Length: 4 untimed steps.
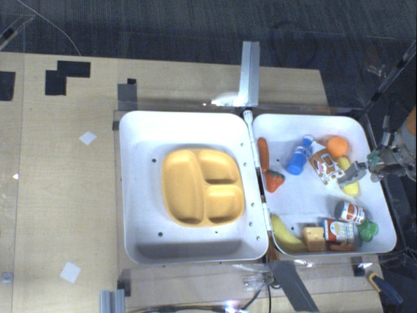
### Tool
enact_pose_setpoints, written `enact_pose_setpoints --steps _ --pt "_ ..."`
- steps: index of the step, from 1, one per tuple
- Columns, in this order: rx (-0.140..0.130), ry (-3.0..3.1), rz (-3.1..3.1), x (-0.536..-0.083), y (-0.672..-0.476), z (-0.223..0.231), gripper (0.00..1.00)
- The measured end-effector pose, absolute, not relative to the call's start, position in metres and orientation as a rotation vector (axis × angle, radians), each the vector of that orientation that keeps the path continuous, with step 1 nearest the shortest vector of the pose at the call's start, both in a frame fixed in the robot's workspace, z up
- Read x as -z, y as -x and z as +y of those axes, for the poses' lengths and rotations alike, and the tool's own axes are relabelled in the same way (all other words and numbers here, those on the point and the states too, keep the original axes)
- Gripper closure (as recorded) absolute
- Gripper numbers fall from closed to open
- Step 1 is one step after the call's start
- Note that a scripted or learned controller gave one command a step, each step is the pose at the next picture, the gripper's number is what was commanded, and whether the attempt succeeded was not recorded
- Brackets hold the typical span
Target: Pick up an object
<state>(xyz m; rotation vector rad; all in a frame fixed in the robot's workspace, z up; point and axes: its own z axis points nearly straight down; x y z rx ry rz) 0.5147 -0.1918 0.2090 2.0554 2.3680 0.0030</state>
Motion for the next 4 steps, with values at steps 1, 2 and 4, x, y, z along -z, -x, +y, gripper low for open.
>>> enact_pose_setpoints --steps 1,2,4 --pt "-0.024 -1.989 2.410 -0.103 -0.577 -0.183 0.00" --pt "-0.006 -1.590 2.701 -0.088 -0.636 -0.203 0.00" --pt "-0.008 -1.563 2.710 -0.184 -0.672 -0.162 1.00"
